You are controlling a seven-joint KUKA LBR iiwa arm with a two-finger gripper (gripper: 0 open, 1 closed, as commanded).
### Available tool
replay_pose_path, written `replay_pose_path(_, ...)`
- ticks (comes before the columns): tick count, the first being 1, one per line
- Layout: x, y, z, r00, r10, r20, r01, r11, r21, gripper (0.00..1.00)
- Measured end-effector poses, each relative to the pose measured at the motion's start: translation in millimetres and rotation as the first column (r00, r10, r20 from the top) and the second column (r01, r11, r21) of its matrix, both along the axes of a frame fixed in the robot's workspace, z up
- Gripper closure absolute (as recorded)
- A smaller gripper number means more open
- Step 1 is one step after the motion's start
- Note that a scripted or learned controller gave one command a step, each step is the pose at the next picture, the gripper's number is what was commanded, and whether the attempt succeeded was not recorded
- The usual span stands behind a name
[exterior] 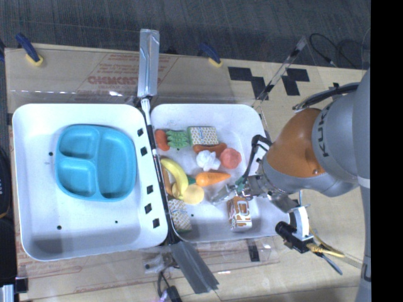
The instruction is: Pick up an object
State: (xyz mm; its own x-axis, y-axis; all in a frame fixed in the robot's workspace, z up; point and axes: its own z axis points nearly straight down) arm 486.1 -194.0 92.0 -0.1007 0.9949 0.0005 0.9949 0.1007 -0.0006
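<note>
The left bin (38, 231) holds a blue divided tray (96, 162) with three compartments, lying flat near the bin's centre. Behind it, red printing on the cardboard sheet (113, 74) is mirrored and too faint to read. A grey divider (148, 65) stands between the bins. The right bin (208, 231) holds a cluster of toy foods: a banana (174, 174) just beside the dividing wall, touching a pale yellow piece (192, 195); a green ridged item (178, 138); a patterned block (203, 134) whose markings are illegible; a white lumpy piece (208, 160); a carrot (212, 179); a red round piece (231, 157); and, nearer the front wall, a small brown-and-white carton (240, 213) whose label print cannot be read. A mesh-textured item (179, 219) lies partly hidden under the divider edge. The gripper (242, 187) sits low over the bin between the carrot and the carton; its fingers are blurred against clutter, so their spread cannot be determined. The arm (315, 150) carries partial lettering "KU", the remainder cut off by curvature.
</note>
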Motion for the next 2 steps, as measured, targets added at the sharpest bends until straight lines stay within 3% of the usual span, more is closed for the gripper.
replay_pose_path(1, 0, 0, 10, 1.0, 0.004, -0.001, -0.004, 1.0, -0.001, 1.0)
replay_pose_path(2, 16, 62, 103, 0.995, -0.103, -0.001, 0.103, 0.995, 0.0, 1.0)
